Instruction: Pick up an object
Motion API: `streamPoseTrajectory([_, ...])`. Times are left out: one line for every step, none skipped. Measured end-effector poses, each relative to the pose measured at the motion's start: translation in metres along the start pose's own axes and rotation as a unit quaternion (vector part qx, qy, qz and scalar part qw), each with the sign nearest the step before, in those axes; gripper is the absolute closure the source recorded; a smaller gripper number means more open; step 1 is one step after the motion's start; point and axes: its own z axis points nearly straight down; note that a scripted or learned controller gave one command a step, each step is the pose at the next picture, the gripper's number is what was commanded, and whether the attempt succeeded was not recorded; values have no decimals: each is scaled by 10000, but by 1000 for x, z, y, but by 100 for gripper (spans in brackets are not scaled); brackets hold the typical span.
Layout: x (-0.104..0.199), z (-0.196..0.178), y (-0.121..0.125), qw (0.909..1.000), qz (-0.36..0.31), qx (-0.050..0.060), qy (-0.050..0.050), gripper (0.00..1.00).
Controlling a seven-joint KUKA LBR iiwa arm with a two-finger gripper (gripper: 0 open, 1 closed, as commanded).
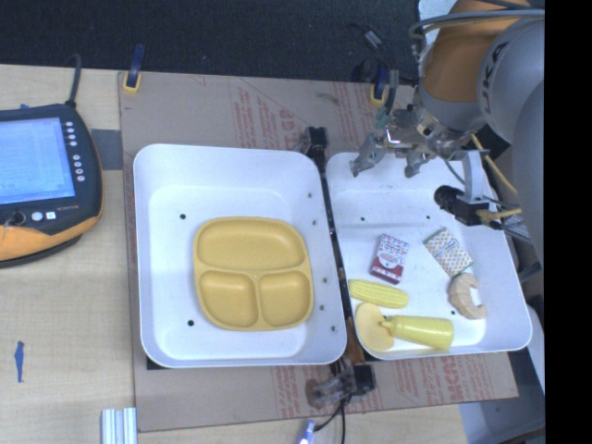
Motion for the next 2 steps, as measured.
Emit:
streamPoseTrajectory([-1,1,-71,10000,11,25,-14,0])
streamPoseTrajectory([-7,-35,-77,10000,26,10,-8,0])
